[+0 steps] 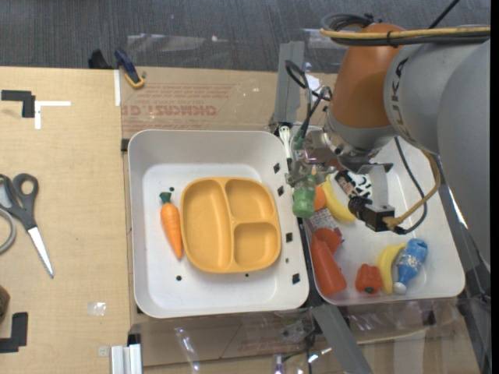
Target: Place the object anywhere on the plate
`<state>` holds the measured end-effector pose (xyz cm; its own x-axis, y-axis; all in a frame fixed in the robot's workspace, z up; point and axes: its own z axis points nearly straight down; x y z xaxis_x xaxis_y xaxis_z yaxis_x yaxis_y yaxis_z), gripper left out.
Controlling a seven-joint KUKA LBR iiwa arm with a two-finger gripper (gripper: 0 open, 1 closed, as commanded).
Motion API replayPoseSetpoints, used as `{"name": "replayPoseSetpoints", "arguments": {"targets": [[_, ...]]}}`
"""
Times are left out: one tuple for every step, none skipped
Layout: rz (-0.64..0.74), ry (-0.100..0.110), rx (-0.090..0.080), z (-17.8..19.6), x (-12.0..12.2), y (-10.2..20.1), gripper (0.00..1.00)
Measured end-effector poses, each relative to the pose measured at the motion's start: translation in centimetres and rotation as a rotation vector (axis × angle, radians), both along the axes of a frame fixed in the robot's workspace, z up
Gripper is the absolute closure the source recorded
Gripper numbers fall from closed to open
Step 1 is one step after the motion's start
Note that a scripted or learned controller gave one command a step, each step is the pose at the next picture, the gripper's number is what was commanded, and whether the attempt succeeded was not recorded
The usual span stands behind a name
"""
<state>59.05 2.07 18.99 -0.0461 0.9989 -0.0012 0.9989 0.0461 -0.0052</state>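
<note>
A yellow plate (231,224) with three compartments lies in the left bin (148,232). Nothing lies on it. My gripper (301,184) hangs over the wall between the two bins, just right of the plate's upper right corner. A small green object (302,201) sits between its fingers and pokes out below them, so the gripper is shut on it. The arm's orange band (366,68) and grey body cover the back of the right bin.
An orange carrot (171,223) lies in the left bin, touching the plate's left rim. The right bin (437,287) holds a banana (337,202), a red bottle (327,267), a red pepper (368,279), a blue bottle (409,262) and other toys. Scissors (27,216) lie on the bench, far left.
</note>
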Motion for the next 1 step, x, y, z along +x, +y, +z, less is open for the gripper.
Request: {"name": "replayPoseSetpoints", "arguments": {"targets": [[0.175,-0.001,0.001,0.07,-2.3,6.37,1.0]]}}
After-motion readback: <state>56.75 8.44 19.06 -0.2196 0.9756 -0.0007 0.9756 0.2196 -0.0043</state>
